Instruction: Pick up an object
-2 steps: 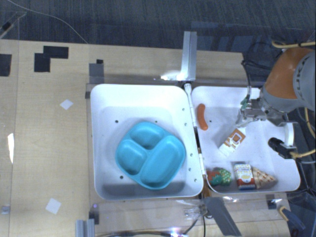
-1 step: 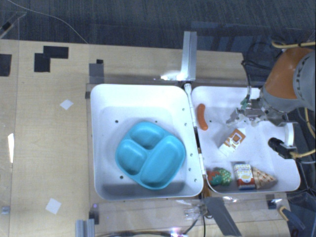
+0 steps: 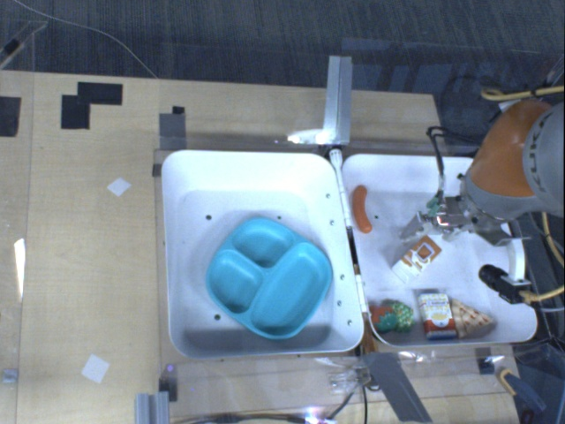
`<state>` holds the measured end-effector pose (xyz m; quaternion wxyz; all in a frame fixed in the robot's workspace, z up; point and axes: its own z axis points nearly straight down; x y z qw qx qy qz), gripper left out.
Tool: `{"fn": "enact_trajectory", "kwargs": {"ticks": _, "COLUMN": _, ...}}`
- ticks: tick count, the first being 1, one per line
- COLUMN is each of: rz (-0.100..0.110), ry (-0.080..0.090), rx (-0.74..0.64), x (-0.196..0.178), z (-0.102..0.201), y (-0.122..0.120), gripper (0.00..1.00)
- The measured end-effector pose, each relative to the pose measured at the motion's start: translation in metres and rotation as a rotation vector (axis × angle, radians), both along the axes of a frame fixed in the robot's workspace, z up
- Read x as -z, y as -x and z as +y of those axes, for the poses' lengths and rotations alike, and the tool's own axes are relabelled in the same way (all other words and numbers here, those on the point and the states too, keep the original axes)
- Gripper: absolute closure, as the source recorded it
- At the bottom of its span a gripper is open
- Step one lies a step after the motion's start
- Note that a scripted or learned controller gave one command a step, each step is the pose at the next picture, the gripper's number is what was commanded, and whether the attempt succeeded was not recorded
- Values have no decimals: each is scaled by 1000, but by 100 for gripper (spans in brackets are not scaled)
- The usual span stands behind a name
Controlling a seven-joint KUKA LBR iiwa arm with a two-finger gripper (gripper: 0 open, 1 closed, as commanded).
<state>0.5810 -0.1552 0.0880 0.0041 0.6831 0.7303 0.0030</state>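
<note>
- Scanning down from our biggest item, the blue divided plate [image 3: 269, 276] sits alone in the left bin [image 3: 181, 184].
- We hover our gripper [image 3: 434, 222] over the right bin [image 3: 388, 177]; whether it is parted or closed, we cannot tell.
- Our small carton [image 3: 418, 258] lies just beside it, toward the camera, long axis slanted.

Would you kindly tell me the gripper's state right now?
Gripper: cannot be told; it hangs over the right bin, just above a small carton.
</note>
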Motion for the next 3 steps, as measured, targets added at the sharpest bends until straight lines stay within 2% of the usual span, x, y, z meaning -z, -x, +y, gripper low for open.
{"fn": "enact_trajectory", "kwargs": {"ticks": 1, "rz": 0, "ry": 0, "rx": -12, "x": 0, "z": 0, "y": 4, "gripper": 0}}
{"fn": "enact_trajectory", "kwargs": {"ticks": 2, "rz": 1, "ry": 2, "rx": -70, "x": 0, "z": 2, "y": -4, "gripper": 0}}
{"fn": "enact_trajectory", "kwargs": {"ticks": 3, "rz": -1, "ry": 3, "rx": -244, "x": -1, "z": 4, "y": 23, "gripper": 0}}
